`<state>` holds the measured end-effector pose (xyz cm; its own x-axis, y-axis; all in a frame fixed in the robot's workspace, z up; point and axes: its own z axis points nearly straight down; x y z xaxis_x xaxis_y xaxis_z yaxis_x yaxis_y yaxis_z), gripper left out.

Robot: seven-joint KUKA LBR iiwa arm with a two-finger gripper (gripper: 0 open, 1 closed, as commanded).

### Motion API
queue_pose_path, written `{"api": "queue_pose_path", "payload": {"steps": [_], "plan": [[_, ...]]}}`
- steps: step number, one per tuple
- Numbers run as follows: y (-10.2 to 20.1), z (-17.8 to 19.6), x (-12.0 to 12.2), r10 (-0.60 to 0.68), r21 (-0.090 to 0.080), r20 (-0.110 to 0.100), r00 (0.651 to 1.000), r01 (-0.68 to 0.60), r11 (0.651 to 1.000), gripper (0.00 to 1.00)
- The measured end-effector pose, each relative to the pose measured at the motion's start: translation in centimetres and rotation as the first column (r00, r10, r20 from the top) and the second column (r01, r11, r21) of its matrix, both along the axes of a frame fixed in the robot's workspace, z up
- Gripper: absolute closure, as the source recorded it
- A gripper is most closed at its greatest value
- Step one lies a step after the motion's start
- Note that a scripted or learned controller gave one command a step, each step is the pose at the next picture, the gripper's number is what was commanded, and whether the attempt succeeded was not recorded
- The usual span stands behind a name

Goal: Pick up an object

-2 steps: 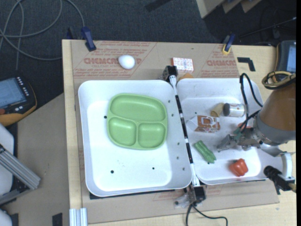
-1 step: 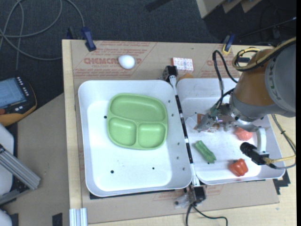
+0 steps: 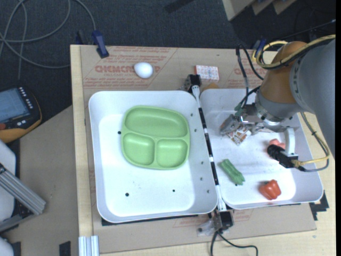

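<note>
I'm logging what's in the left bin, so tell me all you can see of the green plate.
The green plate is a pale green, rounded-rectangle divided dish that looks like matte plastic. It has three compartments: one wide one along the far side and two smaller ones nearer the camera. It lies flat, right way up, in the left bin, toward its far right part. Nothing rests in it or touches it.

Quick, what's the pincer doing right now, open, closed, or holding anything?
Pincer: low in the right bin, over a small patterned packet; open or closed cannot be told, and no grasp is visible.
</note>
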<state>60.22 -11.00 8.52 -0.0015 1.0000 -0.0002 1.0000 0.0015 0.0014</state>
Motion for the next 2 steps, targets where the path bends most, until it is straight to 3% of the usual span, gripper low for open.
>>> {"api": "queue_pose_path", "payload": {"steps": [1, 2], "plan": [[0.0, 1.0, 0.0, 0.002, -0.001, 0.001, 1.0, -0.002, 1.0, 1.0], [4.3, 10.1, 1.8, 0.001, 0.0, 0.002, 1.0, -0.001, 1.0, 1.0]]}}
